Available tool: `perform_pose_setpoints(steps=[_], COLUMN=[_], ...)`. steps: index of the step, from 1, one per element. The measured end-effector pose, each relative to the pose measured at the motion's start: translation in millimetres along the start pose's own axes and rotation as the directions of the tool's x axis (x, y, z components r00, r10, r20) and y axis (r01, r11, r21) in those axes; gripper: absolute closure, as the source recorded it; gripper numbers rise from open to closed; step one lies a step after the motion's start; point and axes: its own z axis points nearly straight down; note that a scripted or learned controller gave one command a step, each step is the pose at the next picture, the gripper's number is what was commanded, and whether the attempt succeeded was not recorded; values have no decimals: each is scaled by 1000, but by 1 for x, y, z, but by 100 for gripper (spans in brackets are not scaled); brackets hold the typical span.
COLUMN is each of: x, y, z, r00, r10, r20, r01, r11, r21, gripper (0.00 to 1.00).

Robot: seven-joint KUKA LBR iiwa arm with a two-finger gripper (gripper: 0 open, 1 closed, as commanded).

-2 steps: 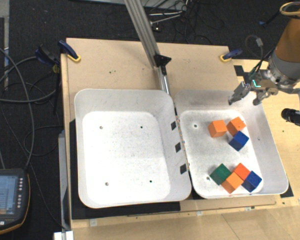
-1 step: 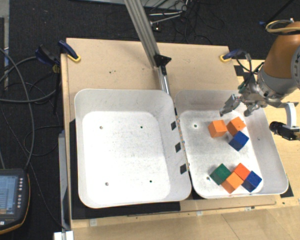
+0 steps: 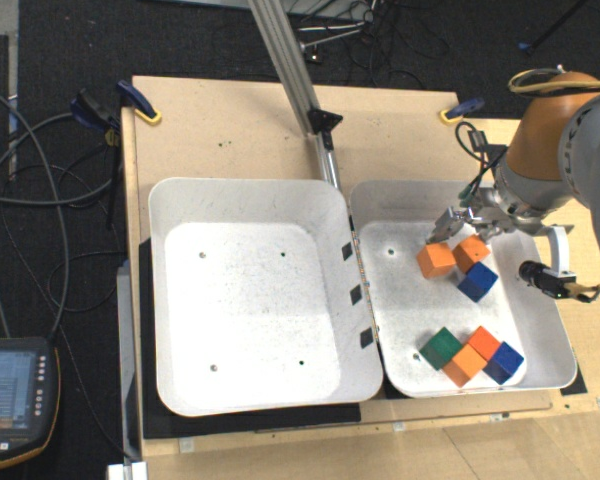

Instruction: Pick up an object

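Over the right-hand white bin (image 3: pixel 540 363), seen from the fixed overhead camera, the gripper (image 3: pixel 460 224) hangs low above the bin's upper middle, the grey arm with its orange band (image 3: pixel 540 138) reaching in from the right. Whether anything sits between its tips cannot be told.

Just below the gripper lie an orange cube (image 3: pixel 436 259), a second orange cube (image 3: pixel 471 252) touching it, and a blue cube (image 3: pixel 477 282) against that one. Near the bin's lower rim, well apart from these, a green cube (image 3: pixel 442 348), two more orange cubes (image 3: pixel 465 365) (image 3: pixel 483 344) and another blue cube (image 3: pixel 504 362) sit packed together. Bare floor lies between the two clusters and along the bin's left wall.

The left bin (image 3: pixel 250 288) adjoins it.
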Motion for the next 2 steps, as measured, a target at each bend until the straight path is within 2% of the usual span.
perform_pose_setpoints(steps=[1, 2], x=[0, -5], y=[1, 8], z=[-14, -60], r00=[1000, 1000], r10=[-1, 0], r20=[2, 3], r01=[1, 0], r11=[1000, 1000], r21=[-5, -11], gripper=[100, 100])
